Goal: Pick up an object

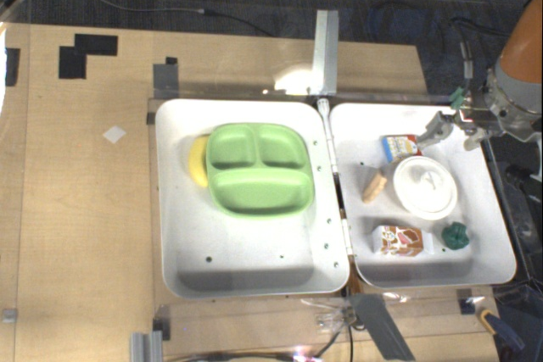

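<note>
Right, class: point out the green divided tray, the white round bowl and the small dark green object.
Green divided tray (pixel 257 168), camera view, middle divider.
White round bowl (pixel 425 185), camera view, centre of its top.
Small dark green object (pixel 456 236), camera view, its middle.

arm in from right | gripper empty, fingers apart

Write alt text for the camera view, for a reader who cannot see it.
A grey robot arm reaches in from the right over the right white bin, which holds a white round container, a blue-labelled packet, a tan piece, a brown-and-white packet and a small dark green object. The left white bin holds a green divided tray partly covering something yellow.
</note>
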